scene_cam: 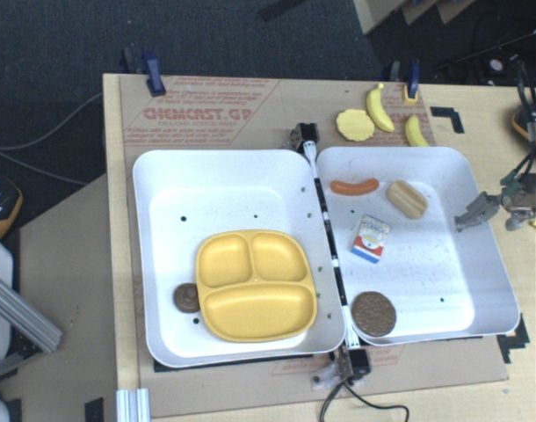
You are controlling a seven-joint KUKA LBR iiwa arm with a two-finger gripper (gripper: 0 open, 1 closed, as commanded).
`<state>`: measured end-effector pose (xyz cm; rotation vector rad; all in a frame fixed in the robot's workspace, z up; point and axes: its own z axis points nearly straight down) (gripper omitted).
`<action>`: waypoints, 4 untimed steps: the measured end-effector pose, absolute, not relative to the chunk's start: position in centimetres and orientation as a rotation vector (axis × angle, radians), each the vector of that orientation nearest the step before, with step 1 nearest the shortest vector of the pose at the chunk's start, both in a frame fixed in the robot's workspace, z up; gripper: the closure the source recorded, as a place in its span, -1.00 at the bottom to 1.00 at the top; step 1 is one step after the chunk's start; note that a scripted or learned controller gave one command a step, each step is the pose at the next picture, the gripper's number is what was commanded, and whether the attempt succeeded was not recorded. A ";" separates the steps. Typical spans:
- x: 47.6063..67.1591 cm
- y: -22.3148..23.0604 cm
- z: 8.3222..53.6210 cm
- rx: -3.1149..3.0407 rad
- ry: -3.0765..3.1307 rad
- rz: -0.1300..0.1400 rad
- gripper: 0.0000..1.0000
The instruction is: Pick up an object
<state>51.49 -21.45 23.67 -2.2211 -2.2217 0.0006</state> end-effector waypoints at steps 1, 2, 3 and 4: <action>57.5 -11.1 12.7 -2.209 -2.229 -0.002 -1.00; 57.2 -10.6 8.5 -2.220 -2.221 -0.005 -1.00; 56.0 -9.1 8.4 -2.217 -2.221 0.003 -1.00; 56.0 -9.1 9.5 -2.221 -2.220 0.000 1.00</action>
